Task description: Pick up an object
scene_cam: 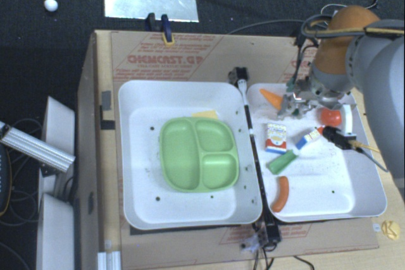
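Two bins sit side by side on the bench. The left bin [140,193] holds a green plate [199,153] with three compartments, and a yellow piece [205,114] peeks out from behind the plate's far edge. The right bin [329,190] holds the loose things. An orange carrot [271,98] lies near its far left corner. A small box [275,138] (white, with red and blue print) lies closer to the middle. A green piece [281,162] lies at a slant just in front of the box, and a blue-and-white piece [308,138] lies just to the box's right. A red piece [330,116] sits toward the far right, and a sausage [280,193] lies near the front left. The arm [354,54] reaches in from the right. The gripper [292,104] is low over the far part of the right bin, just to the right of the carrot. Whether it touches the carrot cannot be told, nor whether it is spread or pressed together. The carrot lies on the bin floor.
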Robot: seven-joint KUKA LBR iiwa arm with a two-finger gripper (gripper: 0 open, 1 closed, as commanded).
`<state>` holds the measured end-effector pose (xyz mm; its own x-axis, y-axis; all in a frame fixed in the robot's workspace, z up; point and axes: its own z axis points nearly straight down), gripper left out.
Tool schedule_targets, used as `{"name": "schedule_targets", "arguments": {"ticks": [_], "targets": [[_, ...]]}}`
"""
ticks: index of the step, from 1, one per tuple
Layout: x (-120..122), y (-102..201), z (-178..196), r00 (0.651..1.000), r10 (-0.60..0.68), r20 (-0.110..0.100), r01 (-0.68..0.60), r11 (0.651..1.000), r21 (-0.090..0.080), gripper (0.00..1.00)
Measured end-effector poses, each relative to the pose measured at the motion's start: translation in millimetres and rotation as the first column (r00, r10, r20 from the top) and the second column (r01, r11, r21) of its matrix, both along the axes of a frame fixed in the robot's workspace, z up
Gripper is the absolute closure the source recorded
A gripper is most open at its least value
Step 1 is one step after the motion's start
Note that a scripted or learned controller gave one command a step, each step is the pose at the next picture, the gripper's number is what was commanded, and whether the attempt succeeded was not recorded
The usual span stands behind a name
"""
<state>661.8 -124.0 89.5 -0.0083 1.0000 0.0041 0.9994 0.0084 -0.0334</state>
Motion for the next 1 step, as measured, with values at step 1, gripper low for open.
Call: {"name": "schedule_targets", "arguments": {"ticks": [1], "targets": [[-28.6, 39.5, 126.0, 0.999, -0.002, 0.040, 0.002, 1.000, -0.004, 1.00]]}}
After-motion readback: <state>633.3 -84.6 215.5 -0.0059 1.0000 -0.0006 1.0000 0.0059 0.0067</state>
